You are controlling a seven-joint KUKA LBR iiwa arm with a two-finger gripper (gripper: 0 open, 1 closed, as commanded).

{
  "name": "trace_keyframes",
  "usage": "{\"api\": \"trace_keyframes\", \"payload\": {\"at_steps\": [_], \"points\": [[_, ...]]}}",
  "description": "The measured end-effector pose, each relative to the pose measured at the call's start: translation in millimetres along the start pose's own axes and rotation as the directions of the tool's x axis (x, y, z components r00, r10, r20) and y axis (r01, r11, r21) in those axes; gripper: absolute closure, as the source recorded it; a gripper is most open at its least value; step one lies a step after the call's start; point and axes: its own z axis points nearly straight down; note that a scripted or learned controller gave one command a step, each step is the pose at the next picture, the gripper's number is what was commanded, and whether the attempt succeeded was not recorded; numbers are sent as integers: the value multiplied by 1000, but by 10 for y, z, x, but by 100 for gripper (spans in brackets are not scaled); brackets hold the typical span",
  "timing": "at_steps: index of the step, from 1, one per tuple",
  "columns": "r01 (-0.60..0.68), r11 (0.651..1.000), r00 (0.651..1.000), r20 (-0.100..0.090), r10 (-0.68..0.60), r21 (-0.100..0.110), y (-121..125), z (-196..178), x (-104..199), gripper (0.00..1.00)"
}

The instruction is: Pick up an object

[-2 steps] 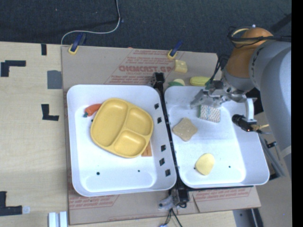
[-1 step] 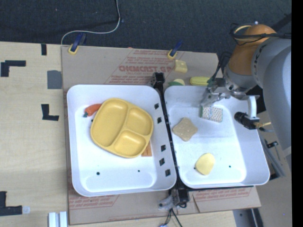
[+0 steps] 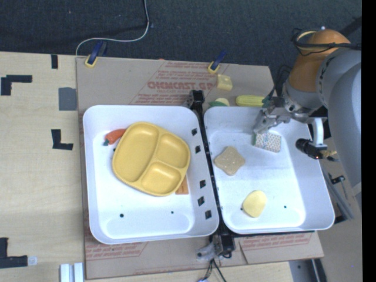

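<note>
Two bins (image 3: 94,157) side by side. Left one's got a big yellow tray (image 3: 151,158). Right one holds a tan cracker (image 3: 229,160), a yellow lump (image 3: 254,204), and the gripper (image 3: 264,128) pinching a speckled sponge (image 3: 269,141) near the back wall.

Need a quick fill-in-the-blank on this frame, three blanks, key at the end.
1. The yellow divided plate lies in the ____ bin.
2. The claw hangs over the ____ bin, at a speckled sponge.
3. The plate has ____ compartments.

Missing words: left; right; three
</note>
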Motion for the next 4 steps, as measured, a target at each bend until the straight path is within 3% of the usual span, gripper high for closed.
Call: {"api": "trace_keyframes", "payload": {"at_steps": [1, 2, 3, 4], "points": [[2, 1000, 1000, 1, -2, -2, 5, -10, 5, 0], [2, 1000, 1000, 5, -2, -19, -266, 72, -312, 0], [5, 1000, 1000, 11, -5, -17, -21, 66, 307, 0], [3, 1000, 1000, 12, -3, -23, -13, -53, 288, 100]]}}
